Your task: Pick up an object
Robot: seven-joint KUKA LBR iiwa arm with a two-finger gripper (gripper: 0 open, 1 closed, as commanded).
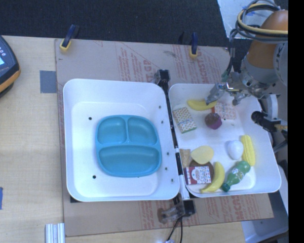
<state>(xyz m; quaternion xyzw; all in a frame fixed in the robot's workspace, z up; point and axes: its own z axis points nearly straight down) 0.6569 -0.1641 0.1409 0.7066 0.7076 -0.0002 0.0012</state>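
Arm (pixel 263 44) reaches in from the right, gripper (pixel 225 94) low over the back of the right bin (pixel 273 186). Fingers are spread, nothing between them. One fingertip sits near the small yellow banana (pixel 196 105), the other toward the pale patterned packet (pixel 227 111). The dark red plum-like fruit (pixel 213 120) lies just in front of the gap. Can't tell which of the three it's aimed at; the open stance straddling that cluster suggests an approach, not a grasp yet.

All candidates sit in the right bin: checkered box (pixel 184 119) near the left wall, pale potato-shaped piece (pixel 202 154), red carton (pixel 198 175), bigger banana (pixel 215 178), green bottle (pixel 236 174), white egg-like object (pixel 235 149), corn cob (pixel 248 150). The front items are packed touching each other, so the looser back cluster looks like the easier pick.

Left bin (pixel 73 135) holds a blue divided plate (pixel 128 146), centred, likely the drop spot. Bins butt together along the middle divide, short carry across.

Risk: small banana curves away from the finger line, could skid toward the back wall when the fingers come together. Pick is not made yet
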